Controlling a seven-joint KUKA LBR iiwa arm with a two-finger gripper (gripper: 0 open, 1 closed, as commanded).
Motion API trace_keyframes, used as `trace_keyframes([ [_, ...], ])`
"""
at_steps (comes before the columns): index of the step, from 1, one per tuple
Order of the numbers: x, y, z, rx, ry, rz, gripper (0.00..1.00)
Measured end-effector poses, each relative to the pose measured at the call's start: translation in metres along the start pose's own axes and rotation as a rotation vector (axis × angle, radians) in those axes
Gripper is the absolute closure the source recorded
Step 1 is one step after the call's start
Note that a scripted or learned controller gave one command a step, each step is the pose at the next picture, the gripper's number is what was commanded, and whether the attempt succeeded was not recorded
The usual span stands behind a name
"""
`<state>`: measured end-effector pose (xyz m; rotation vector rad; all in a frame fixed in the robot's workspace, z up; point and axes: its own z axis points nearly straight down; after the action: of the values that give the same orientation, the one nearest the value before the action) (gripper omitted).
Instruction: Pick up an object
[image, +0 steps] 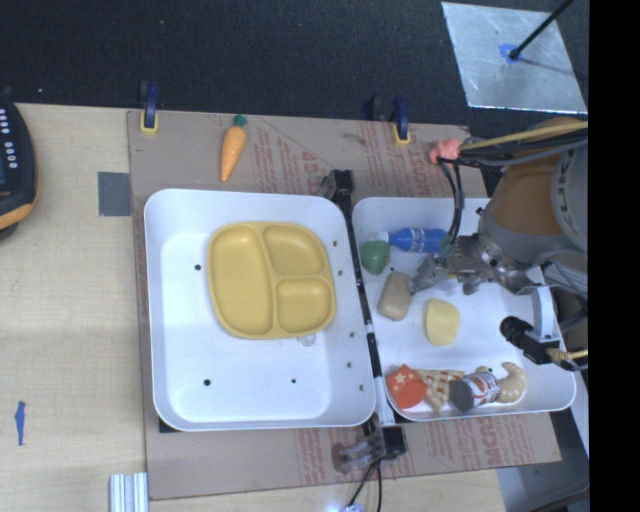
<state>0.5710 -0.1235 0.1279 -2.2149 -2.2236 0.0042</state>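
My gripper (448, 280) hangs low over the middle of the right bin (560, 400), with the arm coming in from the right. Its fingers (428, 277) stand open with only white bin floor between them. Just below it lies a pale yellow lump (442, 322). A tan block (394, 297) sits to its left, and a green ball (374, 256) and a blue bottle (415, 239) lie up and to the left. Along the bin's front edge are a red piece (404, 387), a pizza slice (436, 385), a small can (474, 389) and a beige curved piece (511, 382).
The left bin (180, 380) holds a yellow divided plate (270, 278). An orange toy carrot (232, 148) lies on the cardboard behind that bin. A black and orange device (14, 160) sits at the far left edge of the bench.
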Motion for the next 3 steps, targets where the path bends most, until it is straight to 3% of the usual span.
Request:
trace_keyframes([
  [1, -0.009, -0.030, 0.038, 0.002, 0.000, 0.002, 0.00],
  [2, 0.093, -0.028, -0.070, -0.011, 0.004, -0.010, 0.00],
  [3, 0.053, -0.042, -0.063, 0.002, 0.000, 0.003, 0.00],
])
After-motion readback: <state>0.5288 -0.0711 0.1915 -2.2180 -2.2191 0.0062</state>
